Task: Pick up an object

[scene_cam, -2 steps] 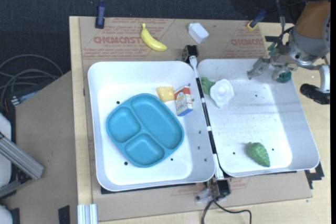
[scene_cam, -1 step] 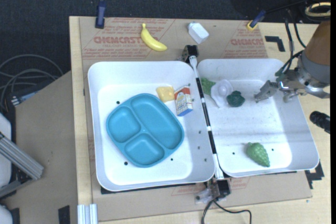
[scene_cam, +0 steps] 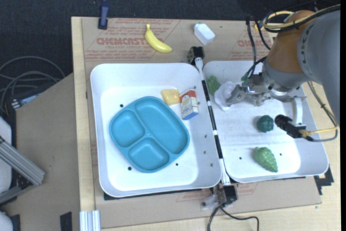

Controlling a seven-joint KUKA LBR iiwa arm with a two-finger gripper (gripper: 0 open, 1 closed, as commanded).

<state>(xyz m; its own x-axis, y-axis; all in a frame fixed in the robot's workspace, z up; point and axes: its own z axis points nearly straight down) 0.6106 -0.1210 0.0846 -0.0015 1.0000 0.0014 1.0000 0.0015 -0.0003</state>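
The metal gripper (scene_cam: pixel 230 97) sits low in the right bin (scene_cam: pixel 313 162), fingers closed on a crumpled white object (scene_cam: pixel 223 93). A smooth green piece (scene_cam: pixel 213 84) lies just beyond the fingertips; a dark teal ball (scene_cam: pixel 265 123) and a bumpy green lump (scene_cam: pixel 266 159) lie behind them, apart.

Your left bin (scene_cam: pixel 102 116) holds a divided plate (scene_cam: pixel 148 133), with a block (scene_cam: pixel 170 96) and a small carton (scene_cam: pixel 188 104) just behind its right side, while your right bin (scene_cam: pixel 308 162) holds a ball (scene_cam: pixel 265 123), a leafy piece (scene_cam: pixel 266 159) nearer you, and the gripper (scene_cam: pixel 230 97) reaching toward its left wall.
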